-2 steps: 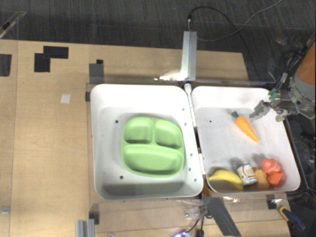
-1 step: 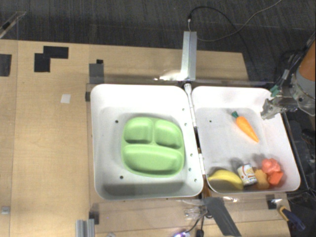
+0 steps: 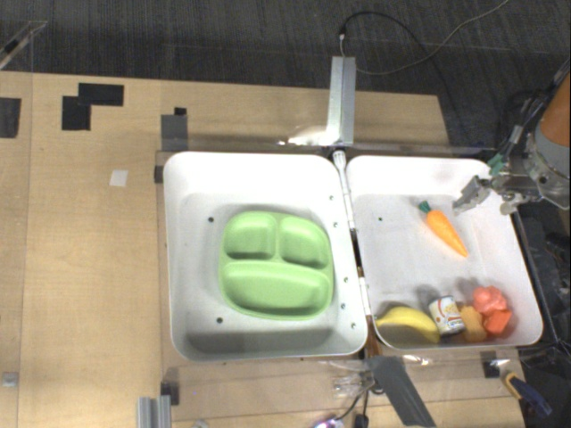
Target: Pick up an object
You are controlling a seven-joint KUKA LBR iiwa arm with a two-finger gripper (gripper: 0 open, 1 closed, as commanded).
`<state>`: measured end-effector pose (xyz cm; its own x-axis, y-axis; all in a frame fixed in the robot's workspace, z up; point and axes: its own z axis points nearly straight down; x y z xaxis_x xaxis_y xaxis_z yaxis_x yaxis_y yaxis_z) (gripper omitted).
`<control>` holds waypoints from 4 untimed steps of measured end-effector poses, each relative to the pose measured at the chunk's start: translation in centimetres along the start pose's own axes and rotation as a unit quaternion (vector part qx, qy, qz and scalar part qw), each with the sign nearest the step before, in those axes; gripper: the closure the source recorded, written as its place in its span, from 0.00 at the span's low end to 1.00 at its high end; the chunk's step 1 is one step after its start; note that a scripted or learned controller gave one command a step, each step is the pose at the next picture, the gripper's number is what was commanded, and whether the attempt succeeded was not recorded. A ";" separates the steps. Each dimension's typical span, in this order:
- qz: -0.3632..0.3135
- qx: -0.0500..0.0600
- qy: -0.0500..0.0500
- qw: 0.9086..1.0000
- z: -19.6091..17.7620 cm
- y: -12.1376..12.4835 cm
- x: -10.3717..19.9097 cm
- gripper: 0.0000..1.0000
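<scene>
Nearest me, along the right-hand shallow white bin's [image 3: 393, 239] front wall, I've got a yellow plastic banana [image 3: 406, 321], then a small white printed can [image 3: 445, 315] touching its tip, then a lumpy orange-red toy fruit cluster [image 3: 490, 308] in the corner. Further back in that bin, an orange toy carrot with a green top [image 3: 442, 226] lies slantwise on bare floor, well apart from the pile. In the left-hand shallow white bin [image 3: 187, 239] I see a green three-compartment plastic tray [image 3: 277, 264], lying flat. Over the right bin's far right corner, the grey arm's gripper [image 3: 489, 190] hovers near the carrot, fingers [image 3: 469, 194] spread, nothing between them. Both bins sit on the wooden worktop [image 3: 80, 266].
</scene>
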<state>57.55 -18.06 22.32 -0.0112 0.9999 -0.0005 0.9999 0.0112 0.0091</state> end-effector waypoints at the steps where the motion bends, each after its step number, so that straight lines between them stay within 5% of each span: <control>1: -0.048 0.002 0.000 0.999 9.7 1.4 -0.1 0.00; 2: -0.064 -0.001 -0.001 0.998 13.5 3.0 -0.1 0.00; 3: -0.065 -0.005 -0.001 0.998 12.2 3.3 0.0 1.00; 4: 0.002 0.001 0.000 1.000 -1.7 6.2 8.0 1.00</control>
